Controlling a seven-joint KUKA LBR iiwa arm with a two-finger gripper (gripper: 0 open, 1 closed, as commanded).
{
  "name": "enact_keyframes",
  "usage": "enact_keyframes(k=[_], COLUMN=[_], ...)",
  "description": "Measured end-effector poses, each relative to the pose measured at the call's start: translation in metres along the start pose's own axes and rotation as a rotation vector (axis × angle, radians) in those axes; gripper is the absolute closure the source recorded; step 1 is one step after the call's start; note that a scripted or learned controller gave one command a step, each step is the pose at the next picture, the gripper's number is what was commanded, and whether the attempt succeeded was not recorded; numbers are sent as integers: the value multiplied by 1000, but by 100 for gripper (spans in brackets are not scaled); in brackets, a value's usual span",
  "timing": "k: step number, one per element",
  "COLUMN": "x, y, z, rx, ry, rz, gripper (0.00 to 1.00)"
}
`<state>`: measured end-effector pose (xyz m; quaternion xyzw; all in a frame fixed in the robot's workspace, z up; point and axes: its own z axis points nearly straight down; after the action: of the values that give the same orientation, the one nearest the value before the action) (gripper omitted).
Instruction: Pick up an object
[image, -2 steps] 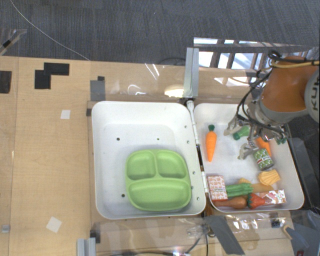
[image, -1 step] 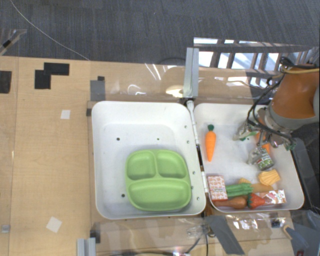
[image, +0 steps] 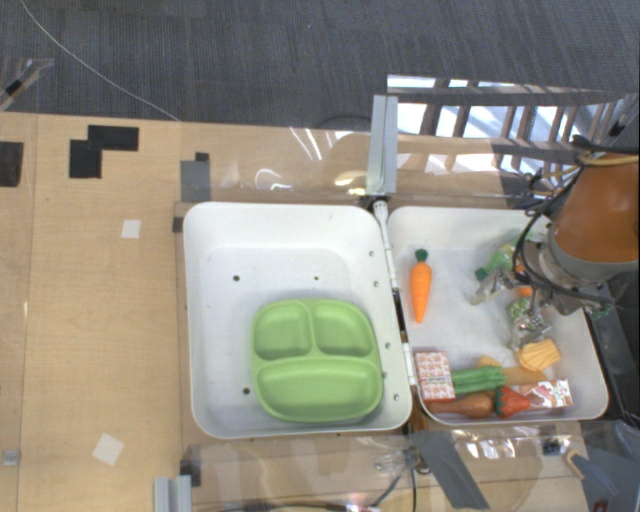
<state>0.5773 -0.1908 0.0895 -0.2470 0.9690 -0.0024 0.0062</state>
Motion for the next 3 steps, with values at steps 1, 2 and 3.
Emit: enact_keyframes(k=[1,2,3], x=[-68,-72,-128], y=[44,40,68], z=[1,-15,-171], rx=[-4,6,3], ry=[-3,-17,-9], rz=[-62,-58,-88], gripper=[0,100,100])
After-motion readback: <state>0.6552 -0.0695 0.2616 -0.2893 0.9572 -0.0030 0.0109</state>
